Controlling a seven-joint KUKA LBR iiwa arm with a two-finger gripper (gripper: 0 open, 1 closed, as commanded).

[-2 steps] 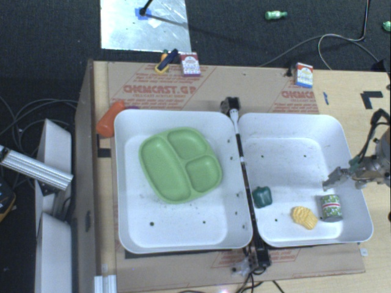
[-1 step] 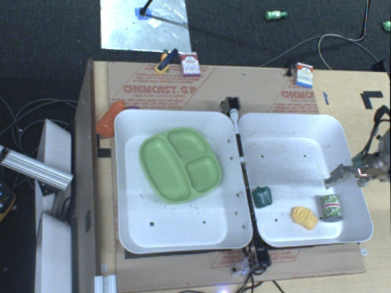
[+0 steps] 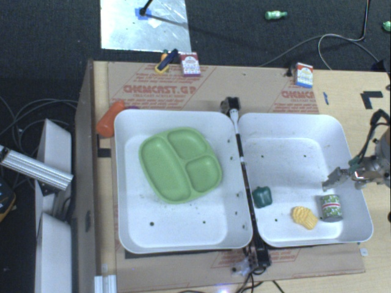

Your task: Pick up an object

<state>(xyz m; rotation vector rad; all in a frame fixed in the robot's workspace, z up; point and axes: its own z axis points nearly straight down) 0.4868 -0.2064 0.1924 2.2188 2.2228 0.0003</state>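
Three small objects are sitting along the near edge of the right bin (image 3: pixel 287 130): a green pepper (image 3: pixel 262 196), a yellow corn piece (image 3: pixel 304 217) and a small can (image 3: pixel 330 207). Nothing is lifted yet. The gripper (image 3: pixel 343 176) is hovering near the bin's right edge, just above the can; whether it is released or clenched I cannot tell.

The gripper (image 3: pixel 347 176) reaches in at the right edge, which cuts off the arm behind it; its fingers are too small and blurred to read. Just below it, the small can (image 3: pixel 330 207) has a label too small to make out. Left of the can, the yellow toy (image 3: pixel 305 217) looks like corn, perhaps. Farther left, the green pepper-like piece (image 3: pixel 262 196) sits against the bin wall, its shape unclear.
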